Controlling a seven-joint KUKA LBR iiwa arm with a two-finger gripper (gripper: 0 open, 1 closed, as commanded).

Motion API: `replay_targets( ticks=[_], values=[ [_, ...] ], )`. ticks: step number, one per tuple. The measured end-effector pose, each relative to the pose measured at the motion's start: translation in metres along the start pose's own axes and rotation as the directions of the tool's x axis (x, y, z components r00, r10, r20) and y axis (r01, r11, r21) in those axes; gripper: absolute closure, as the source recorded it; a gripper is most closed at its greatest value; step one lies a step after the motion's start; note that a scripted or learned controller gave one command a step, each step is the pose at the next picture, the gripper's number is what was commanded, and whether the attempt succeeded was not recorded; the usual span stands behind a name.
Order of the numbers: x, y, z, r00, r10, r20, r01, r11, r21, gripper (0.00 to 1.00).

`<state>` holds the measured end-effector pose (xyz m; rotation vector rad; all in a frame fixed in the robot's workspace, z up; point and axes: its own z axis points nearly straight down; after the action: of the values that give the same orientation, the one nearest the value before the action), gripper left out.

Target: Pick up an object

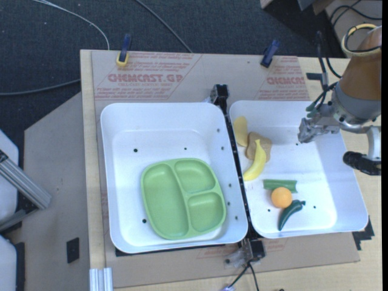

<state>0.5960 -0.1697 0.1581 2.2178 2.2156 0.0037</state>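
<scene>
Gripper [309,129] hangs over the upper right of the right bin [348,214]; finger state cannot be told. Banana [257,160] lies at that bin's left wall, orange ball [280,197] and green pepper [290,214] below it. Green divided plate [182,197] sits in the left bin [121,126].

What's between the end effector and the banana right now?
Bare white floor of the right bin, in the camera view. The end effector hangs right of the banana; nothing lies between.

Green divided plate [182,197] in left white bin [115,138]; blue clamps [270,53] on cardboard-covered bench [182,77].
</scene>
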Motion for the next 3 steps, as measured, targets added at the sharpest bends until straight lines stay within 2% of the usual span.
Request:
replay_targets(
  ticks=[1, 2, 3],
  values=[
    [-0.001, 0.002, -0.053, 1.0, -0.002, 0.0, 0.002, 1.0, -0.002, 1.0],
    [0.048, -0.014, -0.046, 1.0, -0.005, -0.006, 0.005, 1.0, 0.011, 1.0],
    [0.096, -0.038, -0.041, 1.0, -0.005, -0.006, 0.005, 1.0, 0.012, 1.0]
  ],
)
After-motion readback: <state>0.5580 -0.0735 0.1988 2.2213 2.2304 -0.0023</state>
